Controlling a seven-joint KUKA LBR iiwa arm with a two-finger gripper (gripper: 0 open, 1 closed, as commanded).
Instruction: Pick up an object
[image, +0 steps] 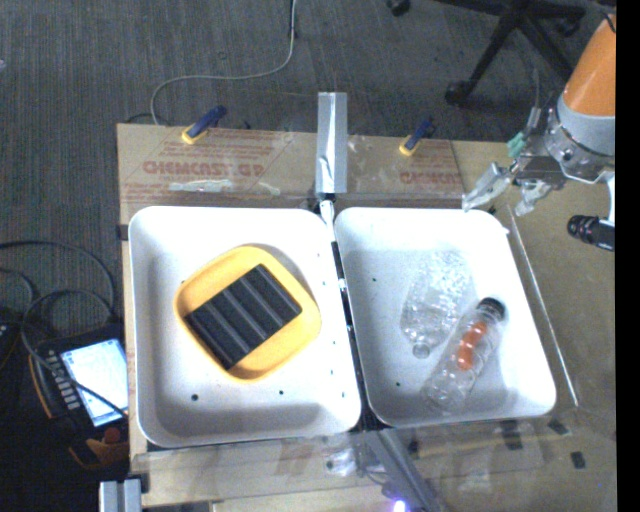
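Note:
A yellow block with a black ribbed top (249, 312) lies tilted in the left bin (160, 240). In the right bin (385, 250) are two clear plastic bottles: a crumpled one (436, 290), and beside it one with a black cap and orange contents (464, 352). My gripper (503, 197) hangs over the far right corner of the right bin, above and apart from the bottles. Its two fingers (481, 190) are spread open with nothing between them.
A metal divider post (331, 150) stands behind the seam between the bins. Two blue-and-yellow clamps (203, 124) hold the brown board at the back. Cables and a small screen device (90, 375) lie on the floor to the left.

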